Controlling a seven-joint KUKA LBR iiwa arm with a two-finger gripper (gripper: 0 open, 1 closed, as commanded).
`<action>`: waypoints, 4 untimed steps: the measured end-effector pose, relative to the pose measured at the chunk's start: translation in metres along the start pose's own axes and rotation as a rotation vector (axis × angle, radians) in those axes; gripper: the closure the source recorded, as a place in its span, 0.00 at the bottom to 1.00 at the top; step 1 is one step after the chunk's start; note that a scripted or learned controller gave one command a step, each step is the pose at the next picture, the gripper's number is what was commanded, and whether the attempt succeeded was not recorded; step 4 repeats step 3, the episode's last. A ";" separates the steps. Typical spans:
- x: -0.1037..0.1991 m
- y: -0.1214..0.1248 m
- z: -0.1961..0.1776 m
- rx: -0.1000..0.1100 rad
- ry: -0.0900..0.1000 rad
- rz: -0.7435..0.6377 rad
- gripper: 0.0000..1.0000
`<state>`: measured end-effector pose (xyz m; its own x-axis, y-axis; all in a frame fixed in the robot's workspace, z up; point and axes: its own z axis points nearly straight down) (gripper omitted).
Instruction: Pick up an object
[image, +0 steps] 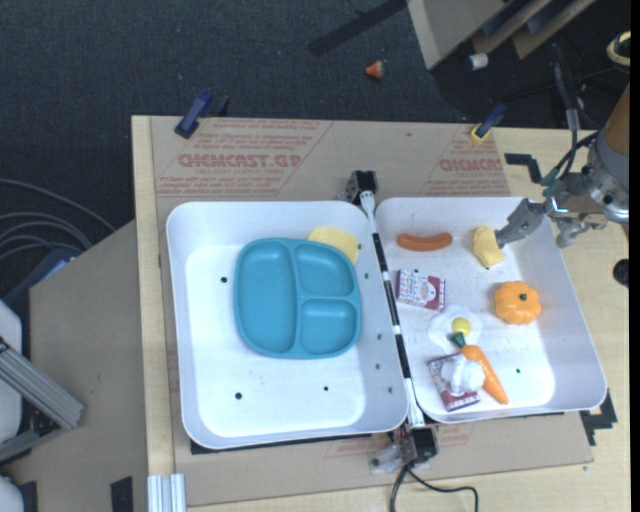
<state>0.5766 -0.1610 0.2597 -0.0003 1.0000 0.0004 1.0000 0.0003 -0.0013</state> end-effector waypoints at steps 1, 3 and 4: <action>-0.011 0.013 0.154 0.001 0.000 0.001 0.00; 0.044 0.073 0.164 -0.003 -0.001 -0.002 1.00; 0.044 0.073 0.164 -0.003 -0.001 -0.002 1.00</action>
